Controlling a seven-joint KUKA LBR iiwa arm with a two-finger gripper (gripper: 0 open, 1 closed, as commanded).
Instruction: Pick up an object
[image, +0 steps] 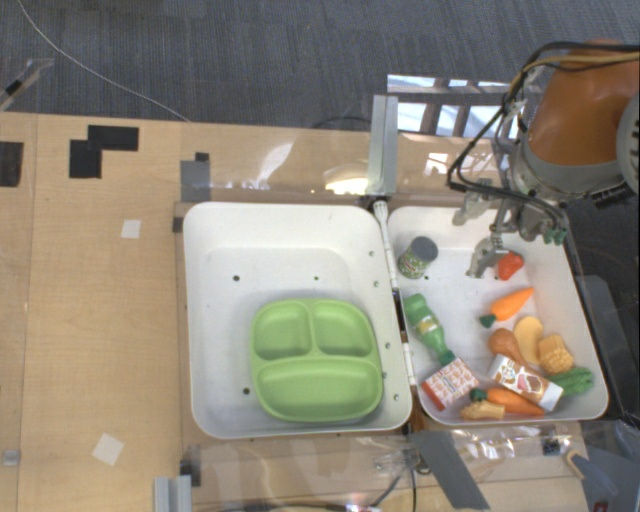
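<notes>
The end effector (490, 255) is hanging low in the right bin (455, 225), near its far wall, and whether it is wide or narrow cannot be told. A small red object (511, 266) is lying just beside it, seemingly touching. To its left a can (417, 256) is lying; nearer the camera a carrot (508, 304), a green bottle (428, 328) and printed cartons (450, 382), their writing unreadable, are crowding together. Farther left, the left bin (215, 235) is carrying a green divided plate (315, 358). Both bins are sitting on a pale wooden desk (90, 330), with grey carpet (250, 55) lying beyond it.
</notes>
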